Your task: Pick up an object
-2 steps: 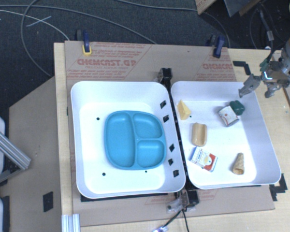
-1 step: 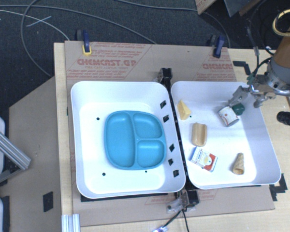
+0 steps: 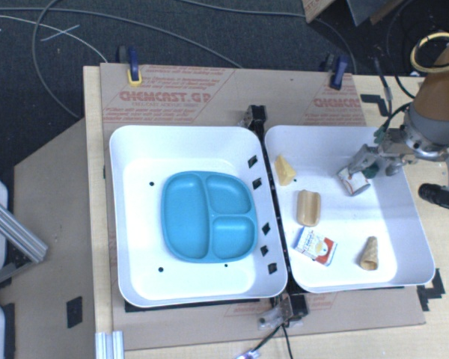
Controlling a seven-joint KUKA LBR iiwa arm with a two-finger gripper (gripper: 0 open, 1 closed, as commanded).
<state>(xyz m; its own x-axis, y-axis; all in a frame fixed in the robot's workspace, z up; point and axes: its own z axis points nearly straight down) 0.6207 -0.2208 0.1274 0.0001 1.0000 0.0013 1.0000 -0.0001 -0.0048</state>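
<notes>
In the right bin lie several small objects. A yellow chunk rests near the bin's left wall, and a tan cylinder lies just below it. A small white, blue and red box sits toward the front, with a tan cone to its right. My gripper reaches in from the right and hangs low over the bin's upper middle, up and to the right of the cylinder. It stands apart from all these objects.
The left bin holds a blue divided plate. Black clips join the two bins along their shared wall. Clamps pin the cardboard base at the back. Cables lie on the floor behind.
</notes>
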